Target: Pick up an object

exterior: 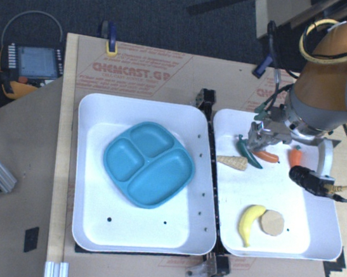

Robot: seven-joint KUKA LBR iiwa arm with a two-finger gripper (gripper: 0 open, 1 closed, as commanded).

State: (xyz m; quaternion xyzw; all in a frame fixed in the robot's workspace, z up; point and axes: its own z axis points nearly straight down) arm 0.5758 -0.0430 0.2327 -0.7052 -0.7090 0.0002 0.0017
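My gripper [256, 138] hangs low over the back of the right bin [311, 250], under the grey wrist and orange band. Directly below and in front of it lie a green pod-shaped piece [248, 155] and a small red pepper [267, 157], and the gripper seems to touch or nearly touch the green piece. A tan cone [231, 163] lies just to their left, near the bin's left wall. An orange carrot piece [295, 157] sits to the right, partly behind the arm's black fitting. A yellow banana [249, 223] and a round tan cookie [272, 223] rest at the front.
The left bin [85, 218] holds a blue divided plate [149, 163]. A black cable fitting [310, 180] juts from the arm over the right bin's right side. Black clamps sit between the bins at back and front.
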